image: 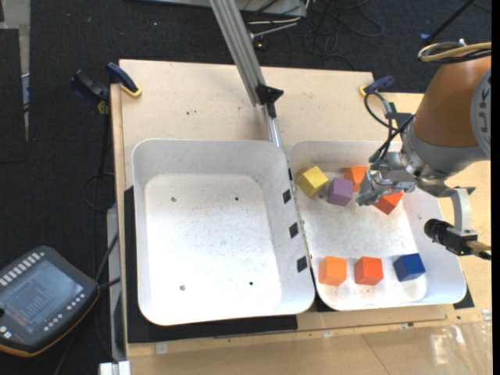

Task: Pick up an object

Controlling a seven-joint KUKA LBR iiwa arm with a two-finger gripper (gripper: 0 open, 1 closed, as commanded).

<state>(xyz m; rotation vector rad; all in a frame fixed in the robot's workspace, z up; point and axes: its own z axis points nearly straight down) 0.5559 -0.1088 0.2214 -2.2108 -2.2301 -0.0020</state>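
The right bin (437, 248) holds several small blocks. A yellow block (312, 180) and a purple block (340, 191) lie near its back left. An orange block (358, 176) sits just behind them, and a red-orange block (388, 202) lies under the gripper's right side. Along the front sit an orange block (333, 271), a red-orange block (369, 271) and a blue block (408, 267). My gripper (373, 194) hangs low over the back of the right bin, between the purple block and the red-orange one.
The left bin (211, 233) stands beside the right one. A metal pole (238, 41) slants down from the top to the gap between the bins. A teach pendant (39, 295) lies at the lower left. Clamps sit at the bench's back corners.
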